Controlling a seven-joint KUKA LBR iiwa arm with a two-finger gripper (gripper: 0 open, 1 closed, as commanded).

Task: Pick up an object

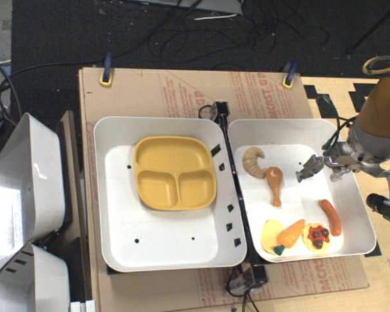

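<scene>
Drumstick [274, 184] — lower left of the end effector [309, 168], near | long axis near-vertical in frame | right bin [357, 194] | end effector's state: cannot tell

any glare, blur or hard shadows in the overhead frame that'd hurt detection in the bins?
Camera view: lighting is even, and the yellow tray and toy drumstick are sharp. The white bin walls are bright and nearly washed out, with little texture. Shadows under the food are soft. The gripper reads dark and slightly soft against the right bin. The floor beyond the bench is underexposed.
</scene>
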